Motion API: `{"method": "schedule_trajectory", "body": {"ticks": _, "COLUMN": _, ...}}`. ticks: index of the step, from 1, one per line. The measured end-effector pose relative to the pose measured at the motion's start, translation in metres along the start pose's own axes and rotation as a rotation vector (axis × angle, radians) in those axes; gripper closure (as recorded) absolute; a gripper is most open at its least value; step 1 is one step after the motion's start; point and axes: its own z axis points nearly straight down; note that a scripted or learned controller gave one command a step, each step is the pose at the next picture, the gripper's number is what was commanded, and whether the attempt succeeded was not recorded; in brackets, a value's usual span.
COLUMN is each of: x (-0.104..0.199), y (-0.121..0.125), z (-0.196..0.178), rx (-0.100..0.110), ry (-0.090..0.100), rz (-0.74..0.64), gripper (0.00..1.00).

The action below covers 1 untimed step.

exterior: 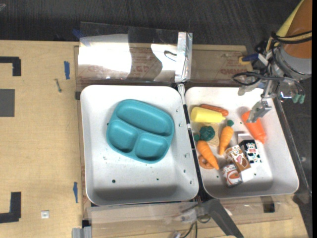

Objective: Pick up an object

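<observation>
small carton (232,175) lies well below gripper (257,114) touching orange piece (256,128).

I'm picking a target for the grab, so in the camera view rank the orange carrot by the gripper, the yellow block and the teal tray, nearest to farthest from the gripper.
From the gripper:
1. Orange carrot, right bin, just below the gripper.
2. Yellow block, left side of the right bin.
3. Teal tray, in the left bin.

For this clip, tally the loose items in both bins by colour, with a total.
Teal: 2, divided plate and small teal piece
Orange: 3 carrot-like pieces
Yellow: 1 block
Red-orange: 1 sausage shape
Printed small packages: 3
Total: 10
</observation>
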Motion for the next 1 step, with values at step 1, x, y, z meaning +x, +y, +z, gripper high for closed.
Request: {"method": "schedule_trajectory", "body": {"ticks": 1, "x": 0.0374, "y": 0.0182, "z": 0.1497, "rx": -0.002, "ry": 0.011, "rz": 0.037, "gripper": 0.00}}
